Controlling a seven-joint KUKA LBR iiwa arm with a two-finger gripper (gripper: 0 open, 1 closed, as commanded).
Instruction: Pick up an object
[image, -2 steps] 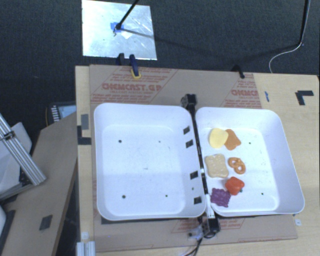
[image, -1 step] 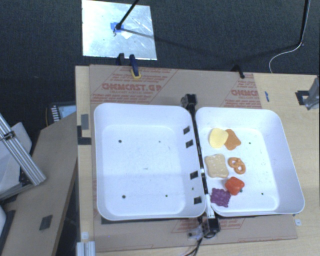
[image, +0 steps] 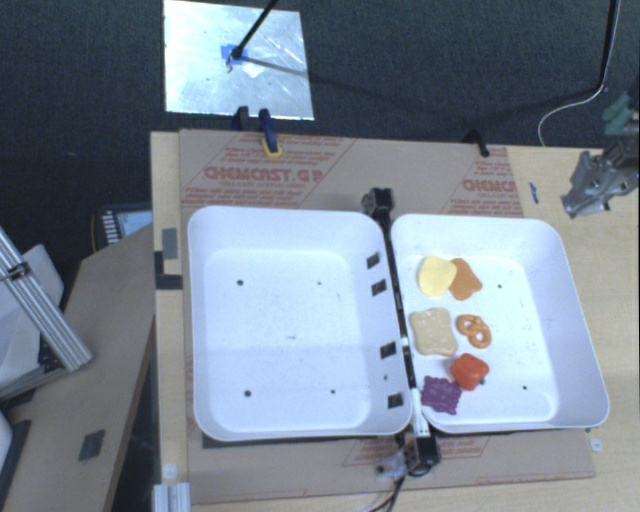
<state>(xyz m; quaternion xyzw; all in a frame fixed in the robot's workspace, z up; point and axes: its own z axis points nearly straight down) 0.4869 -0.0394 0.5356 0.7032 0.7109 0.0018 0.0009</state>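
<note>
White bins: left bin (image: 280, 225), right bin (image: 540, 240), side by side.
Objects: yellow piece (image: 436, 276), orange piece (image: 465, 280), toast (image: 433, 331), pretzel (image: 473, 329), red piece (image: 468, 371), purple piece (image: 441, 394), all in right bin.
Gripper (image: 590, 195): beyond the right bin's far corner, grip cannot be told.

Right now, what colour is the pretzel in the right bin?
Orange-brown; the pretzel shows best in the camera view.

One fixed camera is mounted above the worktop (image: 330, 170) and looks down at a slant. It stands far enough back to frame the left bin (image: 205, 330) and the right bin (image: 575, 320) whole, with dark floor beyond the far edge and the hand (image: 590, 190) at upper right
</note>
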